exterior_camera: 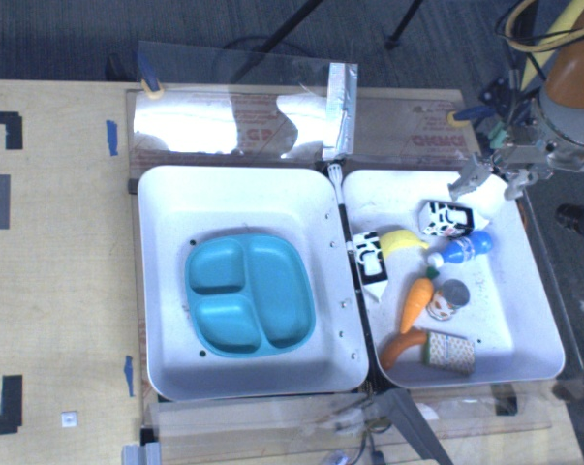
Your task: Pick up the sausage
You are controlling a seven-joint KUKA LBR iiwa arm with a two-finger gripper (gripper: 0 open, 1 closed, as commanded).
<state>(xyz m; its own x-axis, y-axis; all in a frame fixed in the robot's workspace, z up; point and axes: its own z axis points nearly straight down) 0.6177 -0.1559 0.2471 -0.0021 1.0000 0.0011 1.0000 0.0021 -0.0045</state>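
Note:
The sausage [399,348] is a short, curved, orange-brown piece lying near the front left corner of the right bin [534,342]. It touches a speckled beige cup [450,354] lying on its side to its right. My gripper [488,186] hangs over the back right corner of the same bin, far from the sausage. Its two fingers [464,183] stand apart, open, with nothing held between them.
A carrot [417,300] lies just behind the sausage, next to a small tin [450,298]. Further back are a banana [404,242], a blue bottle [463,250], a cow-patterned item [446,219] and a black-and-white carton [370,258]. The left bin [166,201] holds a blue divided plate [248,294].

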